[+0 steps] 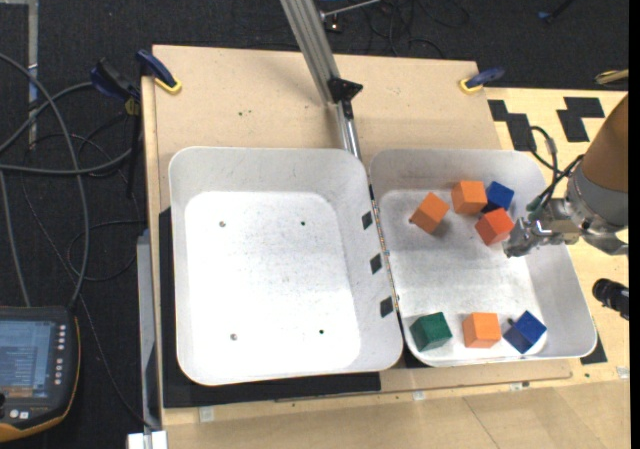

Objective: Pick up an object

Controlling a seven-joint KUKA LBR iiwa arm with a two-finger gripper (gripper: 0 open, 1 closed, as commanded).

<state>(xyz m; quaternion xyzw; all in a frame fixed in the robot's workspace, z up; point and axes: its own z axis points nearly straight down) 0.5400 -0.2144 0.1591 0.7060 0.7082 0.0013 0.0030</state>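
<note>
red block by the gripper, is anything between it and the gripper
Nothing visible stands between them. The gripper sits right beside the red block, on its right in the right bin. A blue block and an orange block crowd the red block's far side.

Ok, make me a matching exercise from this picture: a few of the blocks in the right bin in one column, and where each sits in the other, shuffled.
Things:
1. green block
2. red block
3. blue block in the front row

Places:
A. right beside the gripper
B. front right corner of the right bin
C. front left of that bin

Pairs: 1-C, 2-A, 3-B
</note>
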